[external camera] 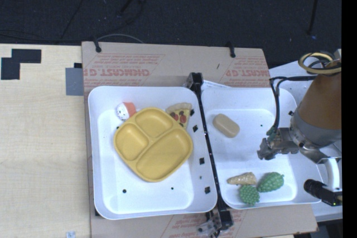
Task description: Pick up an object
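Tan oval soap-like block (226,125) lies in the right white bin (251,106); my gripper (268,151) hovers nearby, grip state I cannot tell.

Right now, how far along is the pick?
Nothing looks picked yet. The gripper hangs over the right bin, near its right side, with nothing visibly in it. The tan oval piece, the cone and both green pieces lie on the floor. Descent, grasp and lift remain.

One fixed overhead camera (slanted) above both bins (100,120)
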{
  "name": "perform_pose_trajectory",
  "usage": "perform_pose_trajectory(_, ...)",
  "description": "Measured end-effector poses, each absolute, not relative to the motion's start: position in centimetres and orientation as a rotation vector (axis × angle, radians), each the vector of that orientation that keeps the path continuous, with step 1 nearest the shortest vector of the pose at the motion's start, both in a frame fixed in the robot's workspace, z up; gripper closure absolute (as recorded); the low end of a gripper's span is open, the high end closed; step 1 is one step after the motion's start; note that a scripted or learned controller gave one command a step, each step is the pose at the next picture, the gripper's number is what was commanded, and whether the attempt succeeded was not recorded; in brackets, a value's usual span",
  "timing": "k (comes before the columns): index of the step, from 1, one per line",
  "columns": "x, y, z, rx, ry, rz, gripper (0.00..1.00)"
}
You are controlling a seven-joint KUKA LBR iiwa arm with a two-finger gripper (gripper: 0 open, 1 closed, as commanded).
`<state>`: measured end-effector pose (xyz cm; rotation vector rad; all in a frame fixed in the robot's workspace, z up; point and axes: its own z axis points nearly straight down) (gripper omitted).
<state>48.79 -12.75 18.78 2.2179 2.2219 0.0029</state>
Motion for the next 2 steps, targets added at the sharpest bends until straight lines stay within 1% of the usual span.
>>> perform_pose_trajectory(1,48.9,-12.8,23.0,2.219,2.222,0.001,1.00)
perform_pose_trajectory(2,49.9,-6.9,22.1,2.219,2.230,-0.002,1.00)
